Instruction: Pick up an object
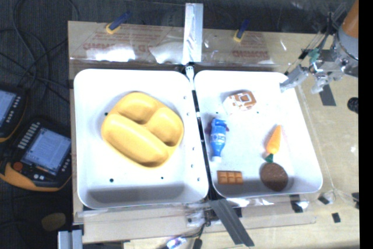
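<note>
1. A brown chocolate-bar piece [229,177] is lying at the near edge of the right bin [309,143], close to its front wall
2. A dark brown round object [273,176] is sitting near it in the front right part of that bin, touching the green end of an orange carrot [273,140] that is pointing away from the viewer
3. A small blue bottle [218,137] is lying lengthwise by the divider side of the right bin, well apart from the carrot
4. A large yellow lumpy object [142,128] is taking up the middle of the left bin [87,178]
5. A white and orange block-like toy [241,100] is resting in the far part of the right bin
6. The gripper [303,74] is hovering beside the far right corner of the right bin, outside its rim, with nothing between its fingers; the fingers are looking spread apart
7. Two yellow and blue clamps [117,22] are pinching the clear sheet at the far edge of the bench [341,148]
</note>
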{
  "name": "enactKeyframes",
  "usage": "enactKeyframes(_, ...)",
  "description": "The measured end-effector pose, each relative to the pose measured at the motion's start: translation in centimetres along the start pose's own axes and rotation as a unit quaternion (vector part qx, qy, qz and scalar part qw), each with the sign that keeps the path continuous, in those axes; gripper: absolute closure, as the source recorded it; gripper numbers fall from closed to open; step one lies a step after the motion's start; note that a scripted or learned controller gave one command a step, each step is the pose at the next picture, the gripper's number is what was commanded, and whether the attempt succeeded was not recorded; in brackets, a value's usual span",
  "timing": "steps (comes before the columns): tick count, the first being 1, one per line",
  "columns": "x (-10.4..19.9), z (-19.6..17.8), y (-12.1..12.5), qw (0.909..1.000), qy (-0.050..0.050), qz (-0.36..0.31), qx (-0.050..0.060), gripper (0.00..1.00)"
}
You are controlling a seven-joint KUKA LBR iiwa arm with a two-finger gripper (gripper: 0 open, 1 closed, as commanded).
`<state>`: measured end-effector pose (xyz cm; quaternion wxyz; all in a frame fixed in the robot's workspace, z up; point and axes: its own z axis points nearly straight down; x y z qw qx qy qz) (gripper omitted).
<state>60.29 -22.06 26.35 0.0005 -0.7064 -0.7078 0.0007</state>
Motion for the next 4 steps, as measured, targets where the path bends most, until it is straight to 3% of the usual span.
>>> enactKeyframes(1,0.7,16.6,-2.0,0.9988,0.004,-0.049,-0.004,0.00)
enactKeyframes(2,0.8,16.9,-4.3,0.9980,0.002,-0.062,-0.013,0.00)
enactKeyframes(3,0.5,16.1,-4.4,0.9980,-0.001,-0.062,-0.012,1.00)
enactKeyframes(4,8.0,6.3,0.0,1.0000,-0.001,-0.002,0.000,1.00)
